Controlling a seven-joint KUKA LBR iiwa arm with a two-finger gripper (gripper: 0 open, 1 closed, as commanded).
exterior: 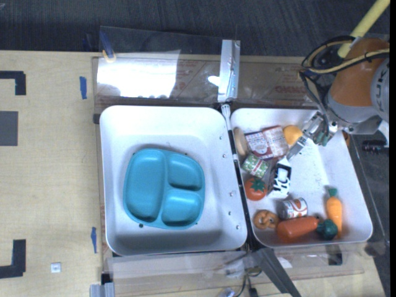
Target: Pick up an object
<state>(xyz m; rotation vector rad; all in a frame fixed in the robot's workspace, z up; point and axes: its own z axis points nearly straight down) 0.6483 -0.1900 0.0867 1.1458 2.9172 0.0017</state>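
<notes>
Tray (164, 187) in left bin (117, 129)

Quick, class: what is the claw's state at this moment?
Claw: cannot be told; it hangs over the right bin, near the yellow item.

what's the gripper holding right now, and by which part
Cannot be told. The gripper sits low over the right bin beside a yellow toy.

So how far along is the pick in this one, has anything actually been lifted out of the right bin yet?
Not yet, it seems. Done: the grey arm's two-finger gripper has reached over the right white bin, near the yellow round toy. In hand: nothing I can confirm; whether the fingers are closed is unclear. Left: the grasp and lift. The toys lie in that bin, and the blue divided plate sits in the left bin.
</notes>
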